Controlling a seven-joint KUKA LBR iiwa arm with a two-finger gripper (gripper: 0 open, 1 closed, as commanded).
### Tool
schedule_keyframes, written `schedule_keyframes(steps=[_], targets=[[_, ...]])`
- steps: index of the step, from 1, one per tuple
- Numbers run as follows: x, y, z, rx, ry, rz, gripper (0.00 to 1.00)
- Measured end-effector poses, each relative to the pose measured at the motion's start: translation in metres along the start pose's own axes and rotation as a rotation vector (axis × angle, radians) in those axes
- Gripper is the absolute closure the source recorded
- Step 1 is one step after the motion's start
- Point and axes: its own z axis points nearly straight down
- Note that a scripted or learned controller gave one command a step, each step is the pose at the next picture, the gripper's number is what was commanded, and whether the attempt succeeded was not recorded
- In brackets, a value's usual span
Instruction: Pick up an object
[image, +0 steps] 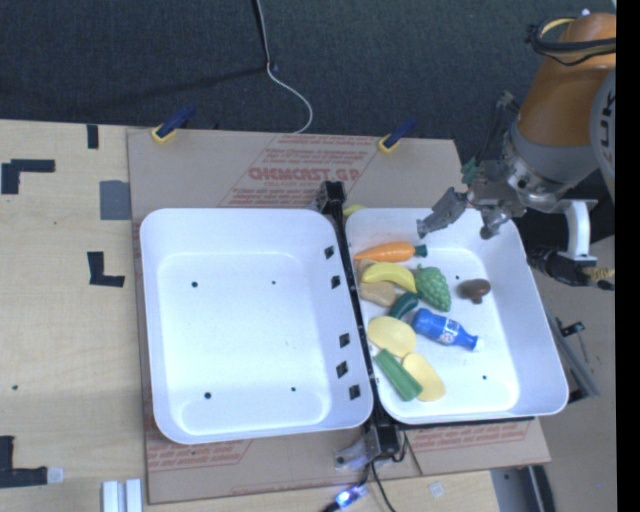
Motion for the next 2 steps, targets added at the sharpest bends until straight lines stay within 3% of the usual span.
schedule_keyframes(steps=[1, 2], targets=[[0.001, 0.018, 0.169, 0.006, 0.002, -0.001, 0.0], [0.001, 0.019, 0.151, 0.001, 0.0, -0.001, 1.0]])
